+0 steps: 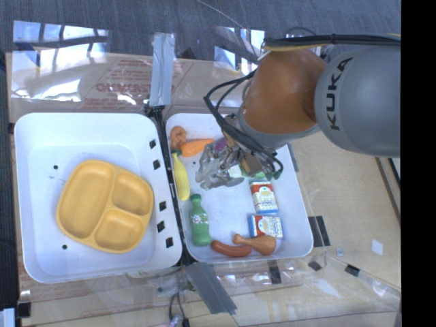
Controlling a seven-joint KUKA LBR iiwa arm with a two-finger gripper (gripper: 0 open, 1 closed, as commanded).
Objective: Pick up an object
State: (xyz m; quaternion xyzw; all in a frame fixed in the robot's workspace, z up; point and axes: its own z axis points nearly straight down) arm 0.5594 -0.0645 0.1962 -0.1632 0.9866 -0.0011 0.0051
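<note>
- Arm [327,94] reaches in from the right; wrist sits over the upper middle of the right bin [300,203]; gripper [219,167] is low among the toys
- Tool state: cannot tell whether it is released or clenched; the metal end is a blur against the white floor, and nothing is visibly caught in it
- Candidate objects, all lying in the right bin: carrot [197,146] just beside the gripper on the upper side; brown piece [177,136] near the top-left corner; banana [181,177] along the left wall; green bottle [199,221] below it; sausage [230,249] and drumstick [259,242] near the bottom edge; two small cartons [264,197] [266,225] toward the right wall
- Left bin [27,148] holds a yellow divided tray [103,205]; well apart from the gripper, not in play
- Progress, my read: approach is done; grasp is unconfirmed; lift is not done, no object is off the bin floor
- Left to do: close on something, most likely the carrot or whatever sits under the tool, then raise it clear; which target is intended I cannot tell
</note>
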